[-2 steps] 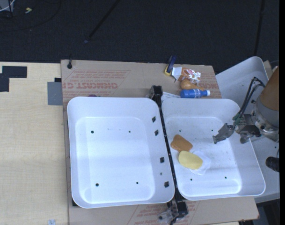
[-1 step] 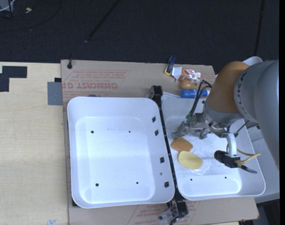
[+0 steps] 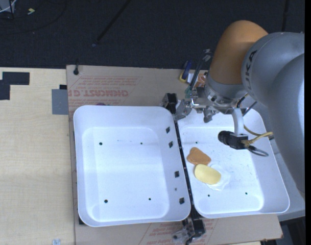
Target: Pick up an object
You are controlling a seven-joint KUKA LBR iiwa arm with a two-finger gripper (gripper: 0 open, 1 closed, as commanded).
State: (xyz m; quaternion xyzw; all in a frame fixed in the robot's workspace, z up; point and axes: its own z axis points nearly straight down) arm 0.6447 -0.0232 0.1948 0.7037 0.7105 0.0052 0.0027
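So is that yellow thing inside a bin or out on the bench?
Inside. The yellow oval object lies on the floor of the right-hand bin, within its white walls, right beside an orange-brown object.

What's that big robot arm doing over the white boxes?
The arm is trying to pick something up. Its gripper hangs over the far edge of the right bin. An orange piece and a yellow piece lie side by side on that bin's floor. Nothing is lifted yet.

Dark floor [image 3: 119, 24] across top, cables [image 3: 7, 4] upper left. Pale wood bench [image 3: 27, 177] at left, black patch [image 3: 4, 86] and grey patch [image 3: 59, 102] on it. Printed cardboard [image 3: 109, 86] centre.
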